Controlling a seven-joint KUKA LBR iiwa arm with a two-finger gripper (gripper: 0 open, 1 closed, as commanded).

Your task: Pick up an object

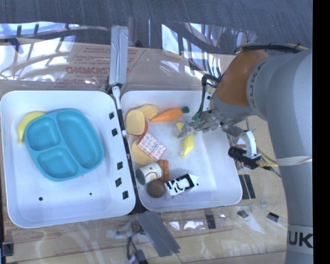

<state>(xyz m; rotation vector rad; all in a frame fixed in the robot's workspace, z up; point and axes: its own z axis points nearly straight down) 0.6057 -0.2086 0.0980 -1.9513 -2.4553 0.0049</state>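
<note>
My hand (191, 126) is down inside the right bin (223, 172), in its upper middle part, reaching in from the right. Whether it is released or clenched, I cannot tell from this angle. A small yellow banana (187, 144) lies directly below my hand, its upper end touching or just beside the tip; I cannot confirm that it is grasped.

Other contents of the right bin: a carrot (167, 115) lies to the left of my hand, near the far wall. Left of that, against the bin's left wall, sit a round tan bun (136, 122) and a second tan piece behind it. Below them lies a small patterned packet (152, 146) on another yellow piece. Toward the near wall stand a white can (149, 173), a brown ball (156, 188) and a black-and-white carton (181, 184), close together.

The left bin (22, 197) holds a blue divided plate (63, 143), with a second banana (26, 123) tucked at its upper left edge.

Both bins rest side by side on the surface (71, 65).
</note>
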